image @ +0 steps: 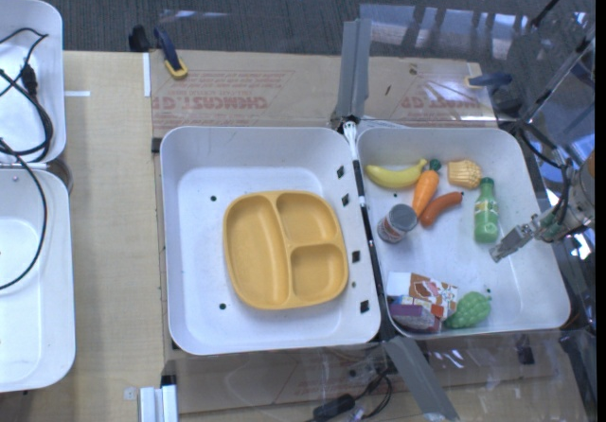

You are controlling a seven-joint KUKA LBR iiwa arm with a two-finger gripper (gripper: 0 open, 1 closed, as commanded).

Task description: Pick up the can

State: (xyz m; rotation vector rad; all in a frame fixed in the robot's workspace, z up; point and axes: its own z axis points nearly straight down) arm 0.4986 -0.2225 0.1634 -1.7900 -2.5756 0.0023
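1. The tabletop (104,221) carries two shallow white bins side by side: the left bin (189,240) and the right bin (530,288).
2. The left bin holds a yellow divided plate (284,248), lying flat near the bin's centre, with three compartments.
3. The can (398,223) lies in the right bin close to its left wall, tilted, with its grey lid facing up and toward the camera.
4. Just beyond the can, toward the far wall, lies a banana (396,174). An orange carrot (425,191) sits between the banana and the can, with a second orange piece (441,207) just beside it to the right.
5. A corn cob (464,172) lies near the far right of that group. A green bottle (486,211) stands nearby to its right and nearer the camera.
6. At the near wall of the right bin sit a printed carton (428,297), a dark purple item (409,316) touching it, and a green bumpy toy (469,310) just to the right.
7. The tool (516,242) is above the right side of the right bin, near the green bottle and well apart from the can. Whether it is wide or narrow cannot be told from this view; nothing is seen between its fingers.
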